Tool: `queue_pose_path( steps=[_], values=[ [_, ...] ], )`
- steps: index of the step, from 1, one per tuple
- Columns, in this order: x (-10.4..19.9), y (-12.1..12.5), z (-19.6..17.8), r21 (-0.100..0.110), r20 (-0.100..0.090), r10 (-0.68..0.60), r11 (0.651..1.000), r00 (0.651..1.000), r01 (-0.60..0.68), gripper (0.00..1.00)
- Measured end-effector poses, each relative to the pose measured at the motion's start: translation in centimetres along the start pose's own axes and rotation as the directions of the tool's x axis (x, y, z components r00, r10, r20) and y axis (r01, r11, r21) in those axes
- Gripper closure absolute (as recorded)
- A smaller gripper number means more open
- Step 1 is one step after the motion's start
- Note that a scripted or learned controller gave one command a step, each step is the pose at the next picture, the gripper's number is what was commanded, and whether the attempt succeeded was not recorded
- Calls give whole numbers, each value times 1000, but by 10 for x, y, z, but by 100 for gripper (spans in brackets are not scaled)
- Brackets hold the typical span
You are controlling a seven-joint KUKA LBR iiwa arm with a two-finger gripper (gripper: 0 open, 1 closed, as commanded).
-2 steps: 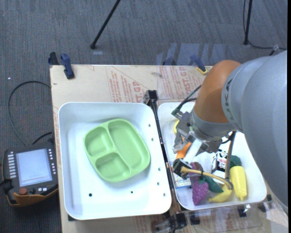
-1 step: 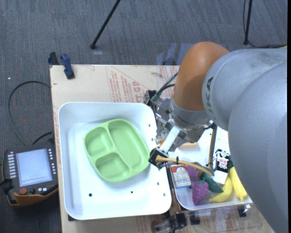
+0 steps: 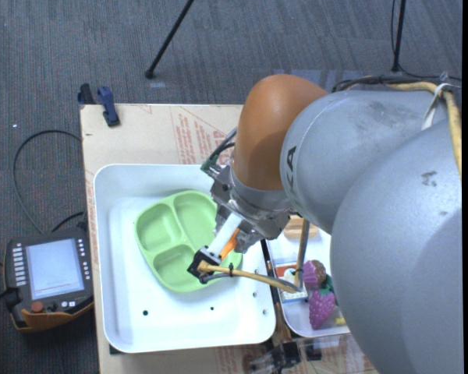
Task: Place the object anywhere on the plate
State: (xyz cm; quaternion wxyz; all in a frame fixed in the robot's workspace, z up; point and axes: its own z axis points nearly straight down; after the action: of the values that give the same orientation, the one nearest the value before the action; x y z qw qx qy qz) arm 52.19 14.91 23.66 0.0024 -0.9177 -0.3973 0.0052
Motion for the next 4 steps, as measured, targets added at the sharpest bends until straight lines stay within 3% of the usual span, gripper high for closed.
queue_pose_path(
  steps=[1, 2, 3, 4],
  values=[
    [0, 0, -6, 6, 10, -6, 1000, 1000, 6, 100],
    [47, -25, 24, -2, 1, 62, 998, 998, -62, 100],
    [48, -25, 23, -3, 0, 60, 998, 998, -60, 0],
    [47, -25, 16, 3, 7, 58, 998, 998, -58, 100]
  ],
)
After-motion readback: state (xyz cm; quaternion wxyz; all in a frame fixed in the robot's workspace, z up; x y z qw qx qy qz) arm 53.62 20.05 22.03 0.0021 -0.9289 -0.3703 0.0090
